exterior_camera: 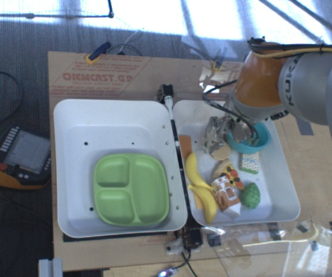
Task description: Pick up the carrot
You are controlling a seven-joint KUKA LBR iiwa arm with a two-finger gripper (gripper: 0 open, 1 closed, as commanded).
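The carrot, a slim orange stick, lies along the left wall of the right bin, just above the banana. My gripper hangs low over the upper middle of that bin. It is to the right of the carrot and apart from it, directly above a tan bread-like piece. The grey arm with its orange band reaches in from the upper right and hides part of the bin's far end.
A blue bowl sits right beside the gripper. Below it lie a pale speckled square, a small printed carton and a green broccoli. The left bin holds a green divided plate.
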